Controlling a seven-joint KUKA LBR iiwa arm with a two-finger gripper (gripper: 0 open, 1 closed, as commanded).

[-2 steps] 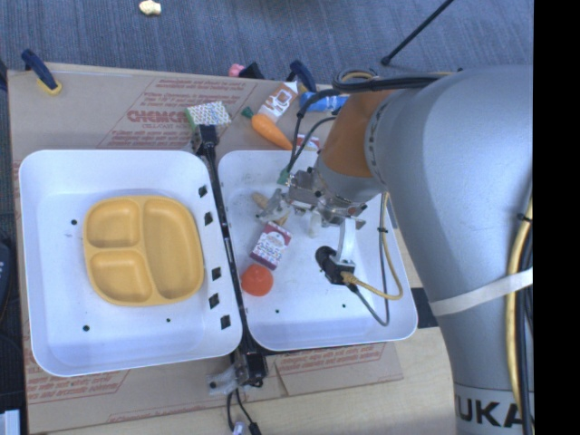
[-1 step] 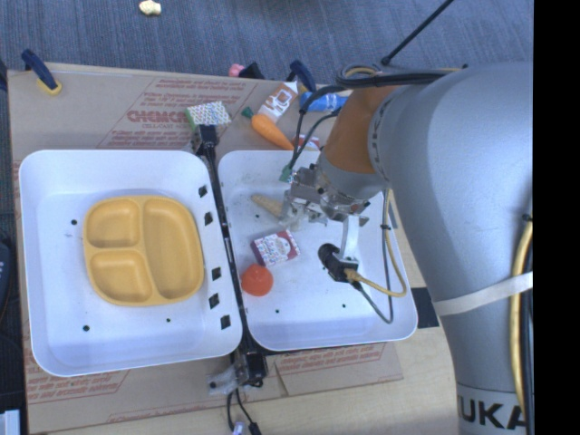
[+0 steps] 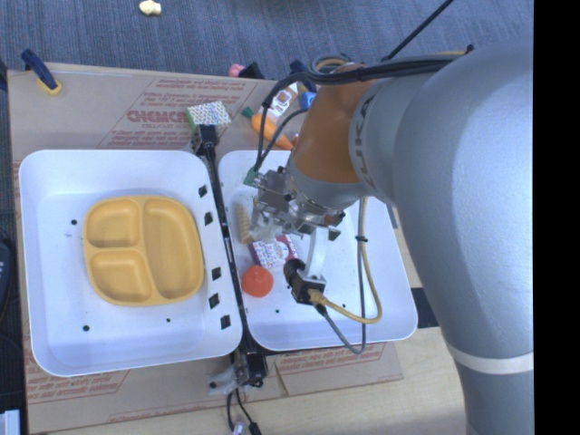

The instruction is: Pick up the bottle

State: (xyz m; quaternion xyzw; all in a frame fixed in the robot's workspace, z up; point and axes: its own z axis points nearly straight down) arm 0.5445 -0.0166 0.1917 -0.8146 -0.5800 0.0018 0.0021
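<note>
Bottle, orange with a white label: sits at the twelve o'clock end of the right bin, up against the back rim, half tucked under the wrist's orange band. Not lifted yet, by the look of it, and nothing of it visible inside the gripper. Counts as early going, then: approach under way at best, with the grasp and the lift both left to do. Gripper down low over the middle of the right bin, at roughly six o'clock from the bottle and apart from it, nearer the clutter than the target. Grip state impossible to call from this angle, hidden beneath the wrist hardware, so open or closed cannot be told. Just below, at about six o'clock from the gripper, a red-and-white packet and a small orange round thing; at nine o'clock, a pale brush-like piece close to the divider. Arm sweeping in from three o'clock, big grey body covering the bin's far side, wrist bent steeply downward, yellow cable looping off toward five o'clock. Over at nine o'clock, left bin holding a yellow divided plate, well apart from the action. Probably calls for a shift toward twelve o'clock before any real try at the bottle.
</note>
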